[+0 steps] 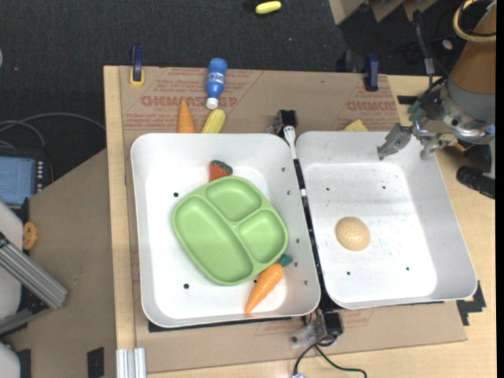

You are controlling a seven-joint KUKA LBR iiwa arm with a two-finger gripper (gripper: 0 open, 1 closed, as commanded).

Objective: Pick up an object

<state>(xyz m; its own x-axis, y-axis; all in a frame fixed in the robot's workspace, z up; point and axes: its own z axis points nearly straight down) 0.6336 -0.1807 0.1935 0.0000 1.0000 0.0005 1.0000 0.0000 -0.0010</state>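
A tan round roll (352,233) lies alone near the middle of the right bin (409,274). My gripper (409,143) hovers over that bin's far right corner, well back from the roll. Its fingers (391,142) are spread open and hold nothing. In the left bin (153,211) a green divided plate (228,228) sits in the middle. An orange carrot (264,287) lies at the plate's near right edge. A red and orange piece (220,168) pokes out from under the plate's far edge.
On the cardboard behind the left bin lie a blue and white bottle (214,81), a yellow corn piece (213,120) and a small orange carrot (185,118). A black clamp (286,121) sits at the ridge between the bins.
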